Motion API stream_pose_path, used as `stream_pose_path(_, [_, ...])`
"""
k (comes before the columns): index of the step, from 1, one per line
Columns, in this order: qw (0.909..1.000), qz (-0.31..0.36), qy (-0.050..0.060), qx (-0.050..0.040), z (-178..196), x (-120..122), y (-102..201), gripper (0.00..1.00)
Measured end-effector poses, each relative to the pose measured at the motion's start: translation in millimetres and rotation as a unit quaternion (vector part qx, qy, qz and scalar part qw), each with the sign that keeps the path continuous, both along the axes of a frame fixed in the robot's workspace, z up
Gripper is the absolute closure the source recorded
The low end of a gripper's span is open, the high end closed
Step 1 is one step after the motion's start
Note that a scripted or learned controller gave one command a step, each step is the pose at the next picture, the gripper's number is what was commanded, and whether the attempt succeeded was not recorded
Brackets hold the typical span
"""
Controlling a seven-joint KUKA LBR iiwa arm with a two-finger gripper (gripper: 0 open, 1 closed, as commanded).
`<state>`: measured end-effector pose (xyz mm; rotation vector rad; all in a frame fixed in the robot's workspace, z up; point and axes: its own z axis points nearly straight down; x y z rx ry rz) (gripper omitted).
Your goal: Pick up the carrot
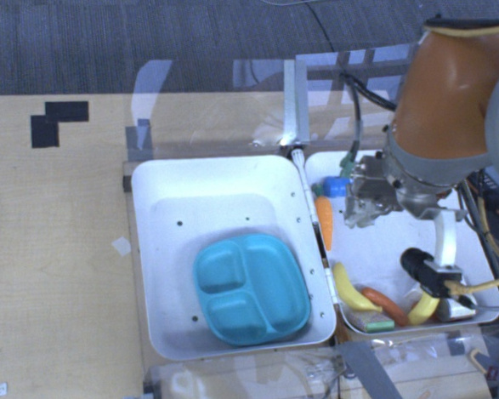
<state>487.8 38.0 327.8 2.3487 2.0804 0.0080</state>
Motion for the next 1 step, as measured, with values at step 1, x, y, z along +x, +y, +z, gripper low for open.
stream_pose_path(1, [1.0000,0.007,0.003,-0.0002,-118.6,-0.6,-6.1,1.00])
